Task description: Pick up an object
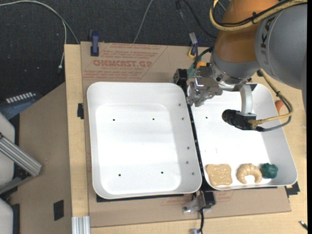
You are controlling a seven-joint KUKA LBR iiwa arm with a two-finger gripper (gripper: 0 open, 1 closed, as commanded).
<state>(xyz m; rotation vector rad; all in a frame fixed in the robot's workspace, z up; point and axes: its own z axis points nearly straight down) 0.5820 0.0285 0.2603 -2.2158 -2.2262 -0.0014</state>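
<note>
I see the arm [253, 28] reaching over the right bin [280, 130], which sits beside the left bin [141, 94] on the worktop [73, 130]. Its gripper [200, 94] hangs at the right bin's far left corner; I cannot tell the fingers' state. Along the near edge lie a waffle [218, 174], a croissant [248, 173] and a small green thing [268, 170].

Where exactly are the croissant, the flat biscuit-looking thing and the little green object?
croissant [249, 173]: camera view, middle of its curved body.
flat biscuit-looking thing [219, 174]: camera view, centre of its top face.
little green object [269, 169]: camera view, its middle.
</note>
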